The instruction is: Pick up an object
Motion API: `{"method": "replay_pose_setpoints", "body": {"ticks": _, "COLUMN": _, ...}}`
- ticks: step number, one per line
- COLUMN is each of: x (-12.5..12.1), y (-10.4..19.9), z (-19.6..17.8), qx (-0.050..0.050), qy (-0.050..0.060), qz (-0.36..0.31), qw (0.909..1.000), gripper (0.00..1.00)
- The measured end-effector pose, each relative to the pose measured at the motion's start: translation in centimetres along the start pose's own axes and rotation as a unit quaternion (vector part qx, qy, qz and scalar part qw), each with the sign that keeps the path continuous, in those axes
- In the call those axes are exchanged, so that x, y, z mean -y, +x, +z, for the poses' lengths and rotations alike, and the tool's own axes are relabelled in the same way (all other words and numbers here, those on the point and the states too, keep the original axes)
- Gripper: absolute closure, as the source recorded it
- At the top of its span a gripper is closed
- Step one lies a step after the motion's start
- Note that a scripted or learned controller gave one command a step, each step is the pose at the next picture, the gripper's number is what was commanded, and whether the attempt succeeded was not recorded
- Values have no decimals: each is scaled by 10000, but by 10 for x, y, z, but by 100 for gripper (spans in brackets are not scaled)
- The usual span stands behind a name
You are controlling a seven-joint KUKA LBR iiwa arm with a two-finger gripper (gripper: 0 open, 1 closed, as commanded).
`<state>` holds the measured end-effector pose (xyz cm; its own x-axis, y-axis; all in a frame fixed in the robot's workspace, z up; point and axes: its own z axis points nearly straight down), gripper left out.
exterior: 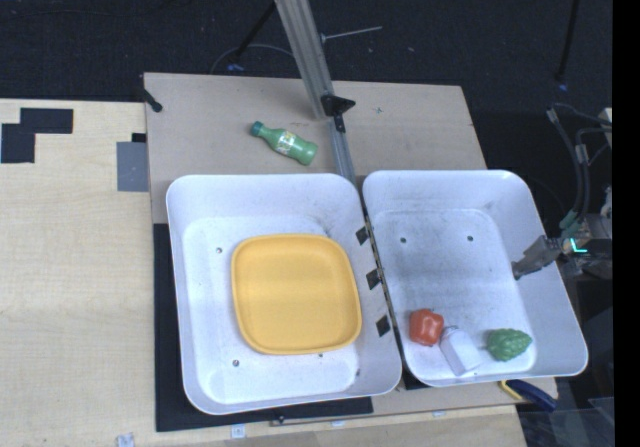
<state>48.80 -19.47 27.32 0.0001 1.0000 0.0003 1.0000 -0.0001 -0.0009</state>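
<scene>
Clearly the gripper (532,260) hangs at the right rim of the right bin (440,190), carrying nothing, and whether it is spread or pressed together I cannot tell; it seems parked there so the bins lie open to the camera. Candidates for picking cluster in that bin's near corner, a red pepper (426,326) touching a white block (459,351), a green lump (508,343) just beside. Farther left, a yellow plate (296,293) sits flat in the left bin (190,205), while a green bottle (284,143) lies on the bench beyond.
</scene>
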Motion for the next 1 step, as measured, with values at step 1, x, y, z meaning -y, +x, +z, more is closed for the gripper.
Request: {"method": "replay_pose_setpoints", "body": {"ticks": 1, "x": 0, "y": 0, "z": 0, "qx": 0, "qy": 0, "qz": 0, "qw": 10000, "gripper": 0}}
